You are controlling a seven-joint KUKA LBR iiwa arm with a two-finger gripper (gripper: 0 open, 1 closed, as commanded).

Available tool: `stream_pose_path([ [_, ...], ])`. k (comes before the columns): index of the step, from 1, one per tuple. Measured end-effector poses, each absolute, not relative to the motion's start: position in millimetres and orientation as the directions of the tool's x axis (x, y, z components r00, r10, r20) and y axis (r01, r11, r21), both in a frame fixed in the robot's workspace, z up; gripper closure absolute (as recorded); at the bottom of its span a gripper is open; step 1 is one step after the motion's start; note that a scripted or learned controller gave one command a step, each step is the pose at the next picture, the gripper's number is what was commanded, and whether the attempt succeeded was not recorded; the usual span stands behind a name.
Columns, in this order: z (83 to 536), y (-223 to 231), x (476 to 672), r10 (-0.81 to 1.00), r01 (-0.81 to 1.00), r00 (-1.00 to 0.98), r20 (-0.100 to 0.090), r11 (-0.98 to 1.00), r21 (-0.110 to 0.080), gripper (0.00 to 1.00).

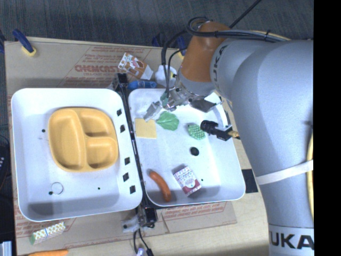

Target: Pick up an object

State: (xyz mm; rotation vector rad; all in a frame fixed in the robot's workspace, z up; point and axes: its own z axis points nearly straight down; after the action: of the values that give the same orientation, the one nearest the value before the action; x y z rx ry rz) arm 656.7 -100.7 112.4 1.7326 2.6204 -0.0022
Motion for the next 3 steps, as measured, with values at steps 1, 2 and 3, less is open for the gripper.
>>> stream_pose_path([
  [1, 92.0, -99.8, 656.5, 0.887, 0.887, -0.461, 0.002, 0.461, -0.003, 0.0],
  [2, 92.1, -99.1, 656.6, 0.88, 0.88, -0.474, 0.002, 0.474, -0.003, 0.0],
  [3, 92.3, -99.0, 656.7, 0.942, 0.942, -0.335, -0.001, 0.335, -0.001, 0.0],
])
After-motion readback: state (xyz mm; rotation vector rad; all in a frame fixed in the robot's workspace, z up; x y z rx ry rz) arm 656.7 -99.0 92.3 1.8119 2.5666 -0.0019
